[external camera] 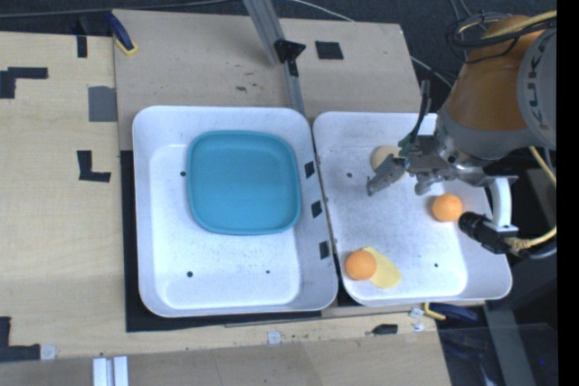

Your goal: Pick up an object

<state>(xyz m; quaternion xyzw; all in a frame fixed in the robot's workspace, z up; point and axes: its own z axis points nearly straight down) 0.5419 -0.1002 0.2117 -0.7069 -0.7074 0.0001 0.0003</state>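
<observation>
Sitting in the right bin (pixel 470 285) are two orange balls (pixel 361 264) beneath the released claw (pixel 403 179).

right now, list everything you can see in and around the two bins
bins: 2, white, side by side on the bench
plate: 1, blue, rounded square, lying in the left bin
orange balls: 2, one at the right bin's front edge, the other toward its right side
yellow piece: 1, pale yellow, touching the front ball
cream object: 1, right bin, partly hidden by the gripper
arm: 1, grey and orange, reaching in from the right
gripper: 1, over the right bin
</observation>
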